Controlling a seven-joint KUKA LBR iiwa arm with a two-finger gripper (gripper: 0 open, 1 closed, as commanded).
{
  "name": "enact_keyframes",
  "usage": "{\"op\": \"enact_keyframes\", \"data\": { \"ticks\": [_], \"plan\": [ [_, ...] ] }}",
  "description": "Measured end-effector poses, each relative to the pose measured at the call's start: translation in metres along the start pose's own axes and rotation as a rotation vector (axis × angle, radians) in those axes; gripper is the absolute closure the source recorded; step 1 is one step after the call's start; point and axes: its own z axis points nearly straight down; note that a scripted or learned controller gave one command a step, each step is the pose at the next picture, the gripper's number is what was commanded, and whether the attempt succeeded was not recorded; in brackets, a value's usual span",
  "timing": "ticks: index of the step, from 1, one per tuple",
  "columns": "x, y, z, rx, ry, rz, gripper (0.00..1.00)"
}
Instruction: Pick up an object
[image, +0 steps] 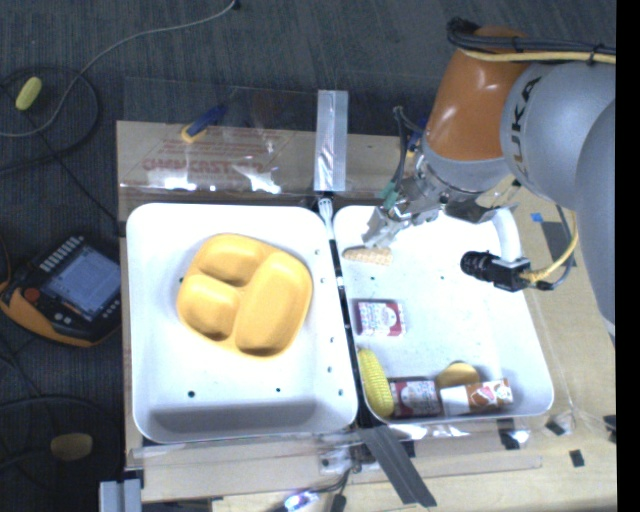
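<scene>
My gripper (378, 236) hangs low over the far left corner of the right bin (520, 330), its tips just above a small tan wafer-like piece (367, 257). In the same bin lie a dark red packet (378, 318), a yellow corn cob (374, 382), a brown bottle with a white and red label (445, 396) and a small yellow-brown piece (458, 375). The left bin (160, 390) holds a large yellow bread-shaped lump (244, 293).
A black cylinder with a yellow cable (495, 268) juts over the right bin's far right part. A clear plastic sheet (220, 155) and a metal strip (331, 140) lie behind the bins. A handheld pendant (65, 290) rests on the floor at left.
</scene>
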Motion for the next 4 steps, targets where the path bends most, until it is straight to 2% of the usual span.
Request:
{"op": "enact_keyframes", "data": {
  "ticks": [1,2,3,4],
  "plan": [
    [0.007,0.008,0.025,0.002,0.004,0.106,1.00],
    [-0.020,-0.036,0.009,0.001,0.001,0.130,1.00],
    [-0.020,-0.036,0.009,0.001,0.002,0.130,0.00],
    [-0.075,-0.070,0.135,-0.016,-0.003,0.145,0.00]
  ]
}}
